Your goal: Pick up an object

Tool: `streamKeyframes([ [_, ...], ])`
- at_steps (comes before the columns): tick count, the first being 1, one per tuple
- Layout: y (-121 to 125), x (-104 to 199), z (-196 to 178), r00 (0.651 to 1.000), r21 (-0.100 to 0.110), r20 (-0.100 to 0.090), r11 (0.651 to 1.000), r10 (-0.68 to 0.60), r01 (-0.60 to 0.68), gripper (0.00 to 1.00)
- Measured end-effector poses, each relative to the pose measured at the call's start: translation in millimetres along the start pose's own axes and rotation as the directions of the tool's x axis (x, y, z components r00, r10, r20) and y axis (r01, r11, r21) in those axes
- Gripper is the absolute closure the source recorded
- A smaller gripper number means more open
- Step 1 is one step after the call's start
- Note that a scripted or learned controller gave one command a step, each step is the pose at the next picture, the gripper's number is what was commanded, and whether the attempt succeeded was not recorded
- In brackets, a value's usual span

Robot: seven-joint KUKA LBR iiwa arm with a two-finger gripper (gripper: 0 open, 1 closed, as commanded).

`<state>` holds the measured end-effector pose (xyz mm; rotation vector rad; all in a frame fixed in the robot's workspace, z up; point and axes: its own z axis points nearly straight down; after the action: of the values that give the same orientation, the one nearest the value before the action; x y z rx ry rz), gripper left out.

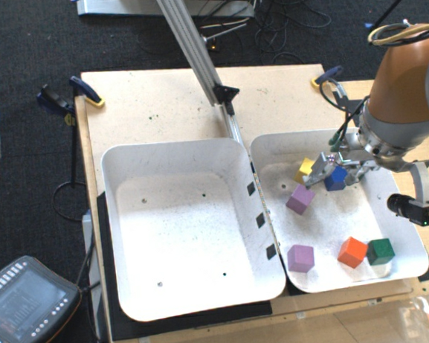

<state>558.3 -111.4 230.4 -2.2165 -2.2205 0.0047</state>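
My gripper (335,173) hangs over the back of the right bin (402,266), reaching in from the right. A blue block (335,179) sits between its two silver fingers (320,171), which close against the block's sides. I cannot tell whether the block rests on the bin floor or is lifted. A yellow block (304,169) lies just left of the fingers, nearly touching them. A purple block (300,198) lies tilted a little further forward and left.
Along the right bin's front lie another purple block (300,257), an orange block (352,252) and a green block (380,250). The left bin (117,168) stands beside it. A slanted metal rail (192,46) crosses the back of the bench.
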Motion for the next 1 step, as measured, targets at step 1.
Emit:
streamKeyframes([
  [1, 0.9, -0.3, -2.7, 1.000, -0.005, 0.001, 1.000, 0.002, -0.002, 0.00],
])
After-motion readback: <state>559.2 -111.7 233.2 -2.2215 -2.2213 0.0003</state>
